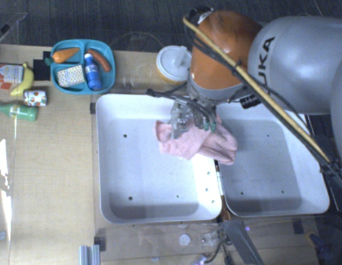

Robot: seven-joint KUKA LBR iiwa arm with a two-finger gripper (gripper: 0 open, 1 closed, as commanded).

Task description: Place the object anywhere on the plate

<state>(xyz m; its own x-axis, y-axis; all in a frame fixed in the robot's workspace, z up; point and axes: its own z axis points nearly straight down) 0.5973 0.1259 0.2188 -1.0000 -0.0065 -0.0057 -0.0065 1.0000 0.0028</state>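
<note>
My pincer (190, 119) grips the crumpled pink cloth (196, 141) at its upper edge – so it hangs over the rim between the two white bins (121, 164), away from the blue divided plate (107, 65).

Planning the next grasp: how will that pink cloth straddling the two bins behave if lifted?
The pink cloth lies crumpled in folds, so probably floppy: it should sag and trail. It drapes over the divider between both bins, so it may drag there. Likely light.
</note>
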